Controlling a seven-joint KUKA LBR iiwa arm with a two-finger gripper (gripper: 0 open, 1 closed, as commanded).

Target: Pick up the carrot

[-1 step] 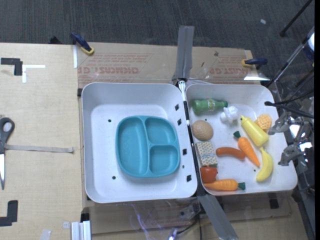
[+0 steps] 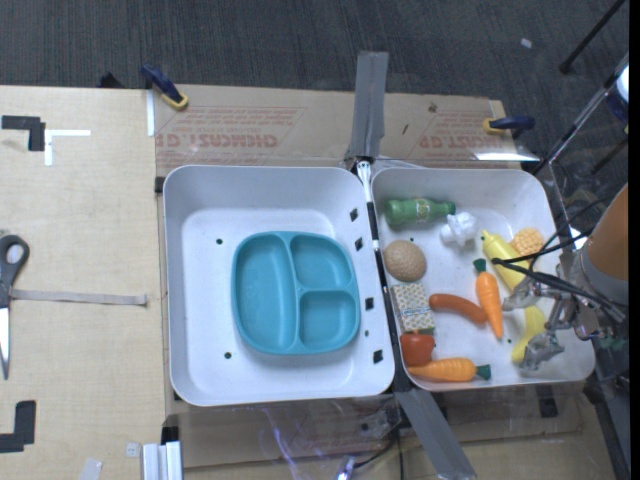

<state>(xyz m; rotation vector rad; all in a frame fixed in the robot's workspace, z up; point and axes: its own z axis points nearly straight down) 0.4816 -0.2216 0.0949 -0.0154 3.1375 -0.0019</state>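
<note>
Two carrots lie in the right bin [image 2: 470, 183]. One orange carrot [image 2: 488, 302] with a green top points up and down near the bin's middle. The other carrot [image 2: 446, 370] lies flat along the front wall, its green end to the right. My gripper [image 2: 543, 342] hangs low over the bin's front right corner, to the right of the first carrot and clear of it, with a yellow banana-like piece [image 2: 530, 326] partly under it. Cables cross in front of the wrist.
The right bin also holds a green bottle [image 2: 420, 209], a brown round fruit [image 2: 404, 260], a cracker [image 2: 412, 306], a red sausage [image 2: 457, 306], a red piece [image 2: 417, 347], white garlic [image 2: 460, 228] and corn [image 2: 527, 240]. A teal divided plate [image 2: 297, 292] lies in the left bin [image 2: 190, 268].
</note>
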